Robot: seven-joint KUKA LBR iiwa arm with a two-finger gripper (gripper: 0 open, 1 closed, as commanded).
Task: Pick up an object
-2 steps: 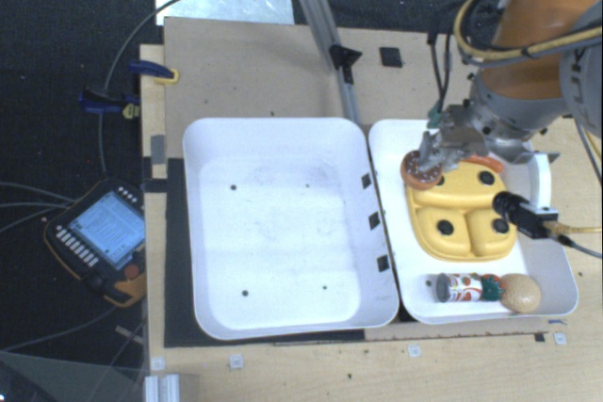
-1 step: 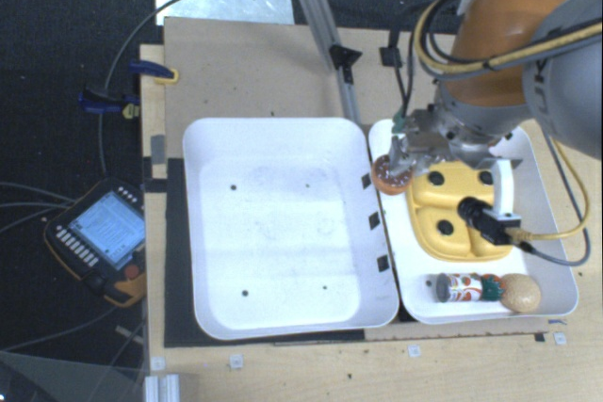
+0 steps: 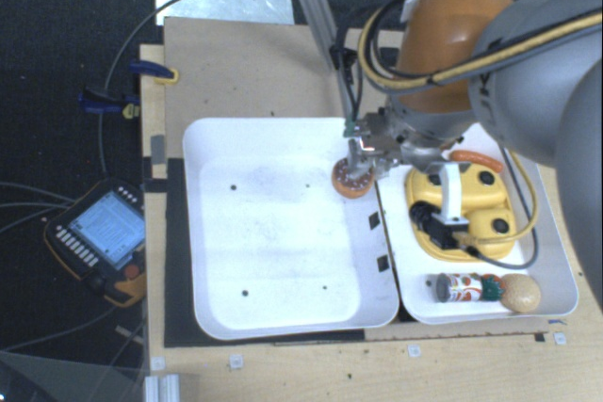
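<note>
The tool [image 3: 358,163] sits right over a small brown ring [image 3: 352,182] by the right wall of the left bin [image 3: 217,202], its grip too hidden to tell, and the ring looks light and stiff, best pinched across its rim.

The single camera is looking down from above at a slant, taking in the tan, flat-topped bench [image 3: 254,71] and both shallow white plastic bins: the left-hand bin [image 3: 283,292] is lying near the middle of the view, the right-hand bin [image 3: 556,282] is reaching toward the right edge. It is sitting far enough back to be showing dark carpeted floor [image 3: 66,5] along the left and top. The bulky grey and orange arm [image 3: 490,42] is looming large at upper right, close to the lens.
</note>
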